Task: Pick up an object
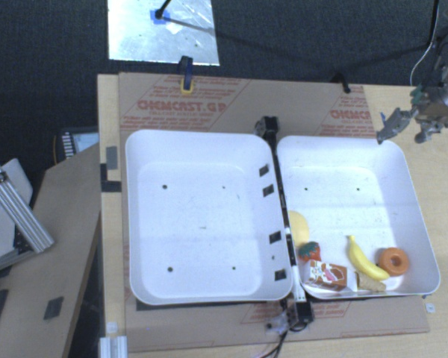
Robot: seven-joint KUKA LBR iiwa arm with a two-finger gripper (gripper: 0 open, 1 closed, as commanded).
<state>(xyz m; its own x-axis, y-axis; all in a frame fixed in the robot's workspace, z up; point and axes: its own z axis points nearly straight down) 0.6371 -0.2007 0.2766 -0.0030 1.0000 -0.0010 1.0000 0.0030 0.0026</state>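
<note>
The bench [112, 200] is tan board with a printed cardboard sheet [201, 99] laid over it. Two white bins sit touching on that sheet: the left bin [198, 151] and the right bin [343, 155], seemingly clipped together.

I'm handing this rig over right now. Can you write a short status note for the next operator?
End effector: above the far right corner of the right bin, nothing between its fingers.
Objects: banana, orange ring, red-and-white packet and a yellow item sit along the right bin's near side. Left bin bare.
Done: nothing picked yet.
Left: descend, grasp one object, lift.
</note>
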